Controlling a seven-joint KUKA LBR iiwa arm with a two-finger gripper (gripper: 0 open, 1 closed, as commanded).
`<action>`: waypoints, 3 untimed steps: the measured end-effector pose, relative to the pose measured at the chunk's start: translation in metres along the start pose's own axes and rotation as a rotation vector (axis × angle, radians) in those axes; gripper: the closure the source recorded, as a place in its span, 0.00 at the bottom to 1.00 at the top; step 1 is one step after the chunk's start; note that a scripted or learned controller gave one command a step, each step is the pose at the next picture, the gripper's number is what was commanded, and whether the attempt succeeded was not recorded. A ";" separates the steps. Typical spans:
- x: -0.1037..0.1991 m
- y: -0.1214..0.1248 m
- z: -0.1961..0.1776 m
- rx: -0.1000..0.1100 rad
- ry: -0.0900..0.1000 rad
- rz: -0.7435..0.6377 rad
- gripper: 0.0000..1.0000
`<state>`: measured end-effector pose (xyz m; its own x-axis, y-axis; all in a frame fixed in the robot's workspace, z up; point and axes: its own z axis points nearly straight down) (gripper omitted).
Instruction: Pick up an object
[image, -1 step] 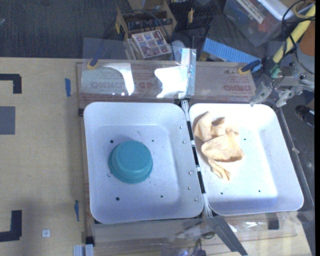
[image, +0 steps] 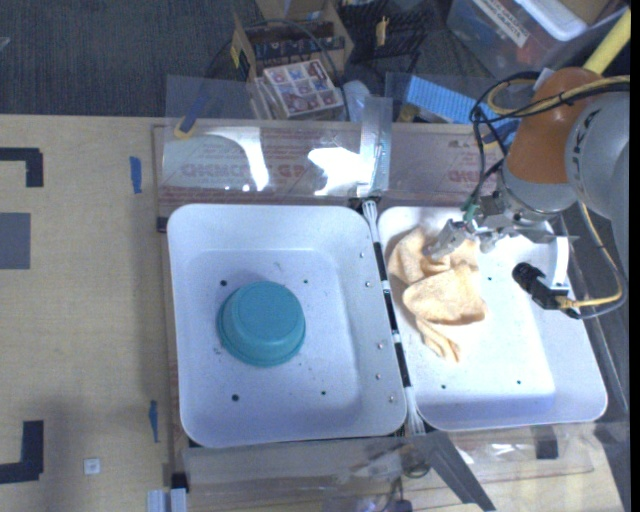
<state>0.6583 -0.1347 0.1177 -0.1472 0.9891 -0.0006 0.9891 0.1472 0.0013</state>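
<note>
A crumpled tan cloth (image: 437, 286) lies in the upper left part of the right bin (image: 520, 385). My gripper (image: 447, 240) reaches in from the right and is down at the cloth's top edge, touching the fabric. A teal bowl (image: 262, 322) sits upside down in the middle of the left bin (image: 200, 250), far from the gripper.
The arm's orange band (image: 545, 140) and grey wrist hang over the right bin's upper right corner, with black and yellow cables trailing beside them. Clear plastic panels stand along the back of both bins. Boxes and clutter lie beyond the bench.
</note>
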 end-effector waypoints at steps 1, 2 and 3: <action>0.019 -0.085 0.027 -0.011 -0.002 -0.128 0.00; 0.017 -0.084 0.015 -0.018 -0.004 -0.123 1.00; -0.003 -0.085 0.026 -0.014 -0.003 0.019 1.00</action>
<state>0.5744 -0.1504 0.0914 -0.1279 0.9918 -0.0034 0.9917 0.1279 0.0150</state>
